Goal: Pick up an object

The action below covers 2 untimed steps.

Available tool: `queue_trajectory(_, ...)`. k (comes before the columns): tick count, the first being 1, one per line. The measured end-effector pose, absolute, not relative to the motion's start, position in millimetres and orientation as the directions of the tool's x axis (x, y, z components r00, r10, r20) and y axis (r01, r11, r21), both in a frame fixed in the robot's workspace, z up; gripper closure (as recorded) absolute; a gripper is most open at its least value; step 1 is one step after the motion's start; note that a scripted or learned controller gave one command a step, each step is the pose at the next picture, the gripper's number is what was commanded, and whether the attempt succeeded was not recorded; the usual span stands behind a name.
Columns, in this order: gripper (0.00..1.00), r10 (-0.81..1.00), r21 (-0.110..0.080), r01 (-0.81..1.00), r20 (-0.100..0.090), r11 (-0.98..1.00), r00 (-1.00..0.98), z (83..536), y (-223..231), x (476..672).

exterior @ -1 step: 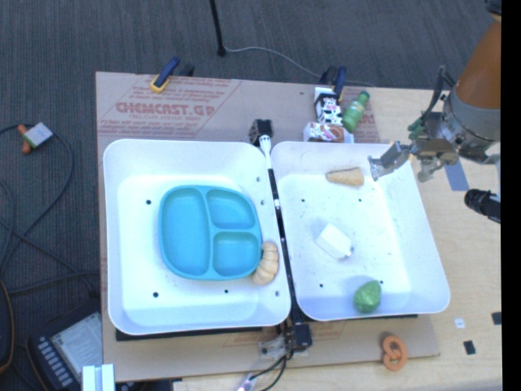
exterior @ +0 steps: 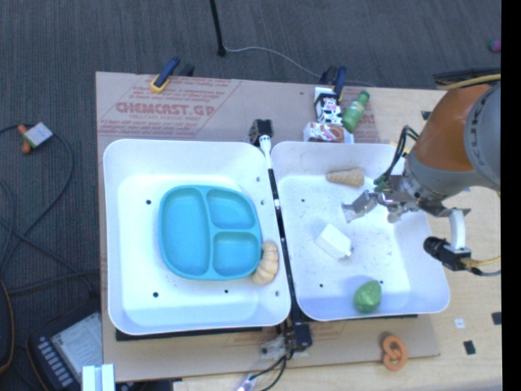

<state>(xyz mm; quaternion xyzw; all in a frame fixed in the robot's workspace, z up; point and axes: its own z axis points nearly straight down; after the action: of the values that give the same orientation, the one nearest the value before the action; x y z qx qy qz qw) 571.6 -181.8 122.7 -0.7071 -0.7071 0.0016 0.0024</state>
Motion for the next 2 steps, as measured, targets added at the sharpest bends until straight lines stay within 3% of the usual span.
queue_trajectory(1, 0.00, 1.000, 0.007, 1.000, -0.003, -0.001, 0.001, 88.0, -169.5, 515.5)
queue_trajectory(2, 1.00, 1.000, 0.010, 1.000, -0.006, -0.003, 0.003, 98.0, -170.9, 516.2)
